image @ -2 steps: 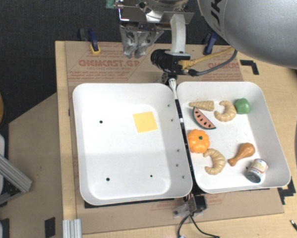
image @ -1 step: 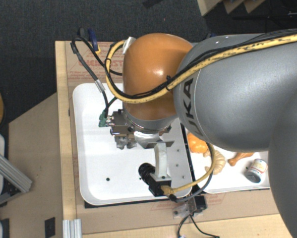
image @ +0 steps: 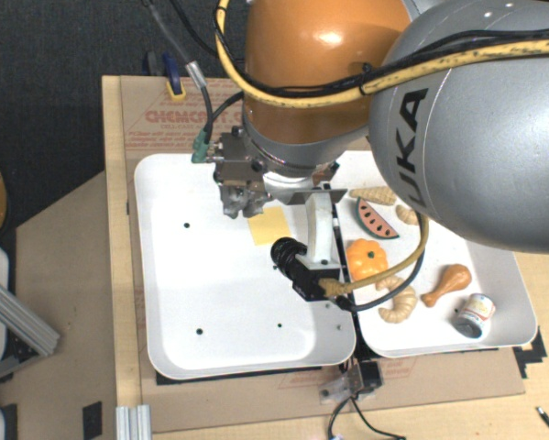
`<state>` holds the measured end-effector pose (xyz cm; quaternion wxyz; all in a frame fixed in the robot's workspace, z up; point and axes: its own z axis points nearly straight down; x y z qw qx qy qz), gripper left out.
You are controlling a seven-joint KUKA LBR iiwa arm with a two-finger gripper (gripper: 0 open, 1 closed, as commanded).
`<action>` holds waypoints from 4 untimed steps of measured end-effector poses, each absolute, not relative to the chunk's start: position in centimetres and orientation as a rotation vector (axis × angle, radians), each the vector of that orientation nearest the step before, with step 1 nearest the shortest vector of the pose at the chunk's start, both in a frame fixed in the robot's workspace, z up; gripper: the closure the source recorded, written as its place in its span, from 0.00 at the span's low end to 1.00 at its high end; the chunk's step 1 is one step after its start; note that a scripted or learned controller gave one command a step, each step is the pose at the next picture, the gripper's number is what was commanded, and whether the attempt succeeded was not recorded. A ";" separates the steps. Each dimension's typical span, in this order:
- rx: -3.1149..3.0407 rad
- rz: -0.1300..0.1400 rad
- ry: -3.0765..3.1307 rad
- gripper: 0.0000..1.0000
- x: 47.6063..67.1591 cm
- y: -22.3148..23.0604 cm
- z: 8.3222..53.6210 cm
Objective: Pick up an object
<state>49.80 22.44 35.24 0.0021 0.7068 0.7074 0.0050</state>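
My gripper (image: 240,195) hangs low over the back middle of the left bin (image: 192,282), mostly hidden under the big orange wrist. A flat yellow piece (image: 268,225) lies on the bin floor just right of and in front of the gripper, partly covered by it. Whether the gripper touches this piece cannot be made out. The right bin (image: 439,337) holds a watermelon slice (image: 377,218), an orange fruit (image: 366,258), a croissant (image: 400,305), a chicken drumstick (image: 446,284) and a small tin (image: 473,315).
Two pale tan pieces (image: 377,193) (image: 405,214) lie at the back of the right bin, half under the arm. The ridge between the bins (image: 352,324) runs close to the wrist. A brown board (image: 127,246) lies under both bins.
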 end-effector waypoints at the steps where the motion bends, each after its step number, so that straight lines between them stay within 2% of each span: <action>1: 2.214 0.032 2.219 1.00 49.3 22.4 51.2; 2: 2.227 -0.011 2.218 1.00 58.4 22.4 40.7; 3: 2.227 -0.031 2.229 1.00 49.7 22.4 27.1; 4: 2.214 0.033 2.219 1.00 50.2 22.4 50.9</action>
